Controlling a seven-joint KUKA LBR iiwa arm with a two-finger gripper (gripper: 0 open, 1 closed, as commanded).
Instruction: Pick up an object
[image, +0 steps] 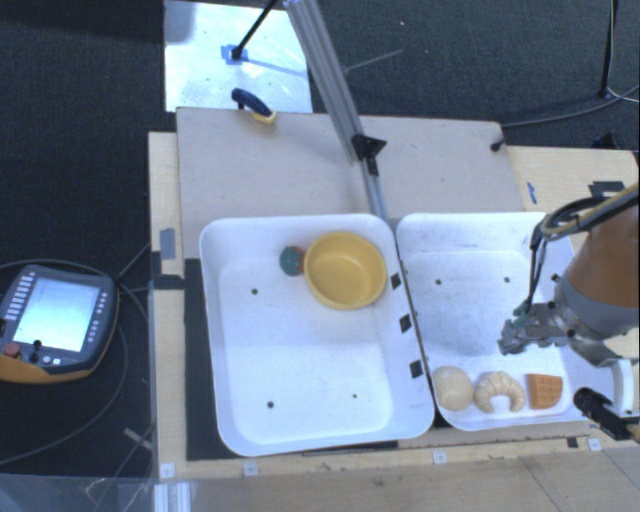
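Observation:
In the left bin (250, 400) a yellow bowl (345, 270) sits at the back right, with a small dark green ball (291, 261) touching its left side. Along the front wall of the right bin (470, 235) lie a pale egg-shaped roll (452, 387), a croissant (500, 391) and an orange square block (544, 391). My gripper (522, 336) hangs over the right bin's right side, a little behind the croissant and the block. Nothing shows between its tips.
A teach pendant (50, 322) lies on the floor to the left. A metal pole (335, 90) slants across the board behind the bins. A blue and yellow clamp (254, 104) sits at the board's back edge.

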